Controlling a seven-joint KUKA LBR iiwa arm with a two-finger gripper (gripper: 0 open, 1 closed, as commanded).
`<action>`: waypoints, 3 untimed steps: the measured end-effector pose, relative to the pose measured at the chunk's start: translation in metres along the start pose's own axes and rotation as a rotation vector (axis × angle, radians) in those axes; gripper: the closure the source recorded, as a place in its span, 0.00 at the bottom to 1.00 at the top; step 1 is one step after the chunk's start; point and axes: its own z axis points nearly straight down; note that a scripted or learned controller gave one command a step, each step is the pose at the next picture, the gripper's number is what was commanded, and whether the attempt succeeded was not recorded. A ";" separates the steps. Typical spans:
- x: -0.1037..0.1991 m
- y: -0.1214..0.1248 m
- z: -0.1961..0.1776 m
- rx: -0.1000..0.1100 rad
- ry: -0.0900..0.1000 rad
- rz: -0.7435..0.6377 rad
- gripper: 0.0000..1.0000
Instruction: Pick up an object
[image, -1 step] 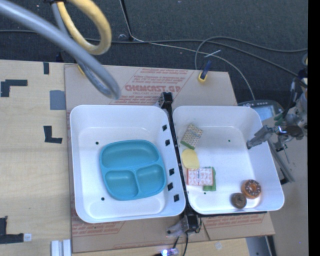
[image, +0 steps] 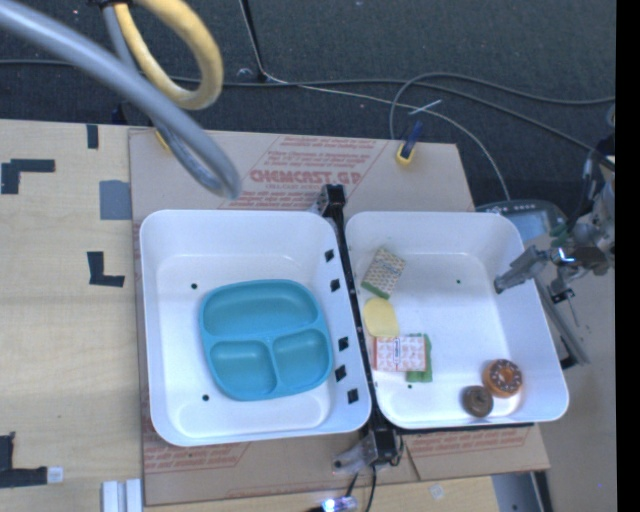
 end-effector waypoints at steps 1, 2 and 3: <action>0.001 -0.003 0.064 0.005 0.001 0.000 0.00; 0.001 -0.001 0.107 0.003 0.001 0.000 0.00; 0.003 0.000 0.172 0.005 0.002 -0.001 0.00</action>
